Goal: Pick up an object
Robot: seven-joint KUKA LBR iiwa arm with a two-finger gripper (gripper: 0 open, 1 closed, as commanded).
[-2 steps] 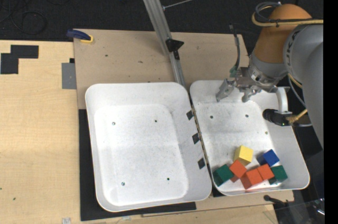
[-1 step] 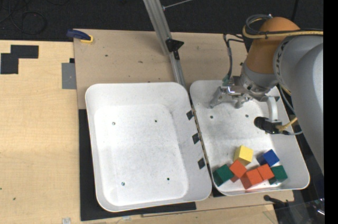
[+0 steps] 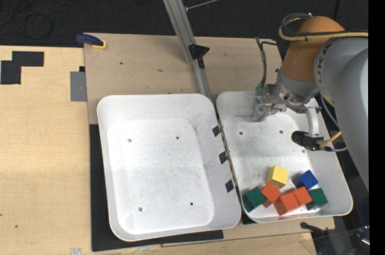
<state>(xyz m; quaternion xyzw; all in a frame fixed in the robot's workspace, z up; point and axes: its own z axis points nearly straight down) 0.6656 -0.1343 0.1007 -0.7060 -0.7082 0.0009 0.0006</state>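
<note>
My metal two-finger claw (image 3: 262, 110) hovers over the right-hand shallow white bin (image 3: 252, 127), its state unclear; I should descend squarely on the small yellow plastic cube (image 3: 278, 175), probably freest.

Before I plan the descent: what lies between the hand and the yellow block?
Bare white bin floor in the camera view, from the hand to the yellow block.
</note>
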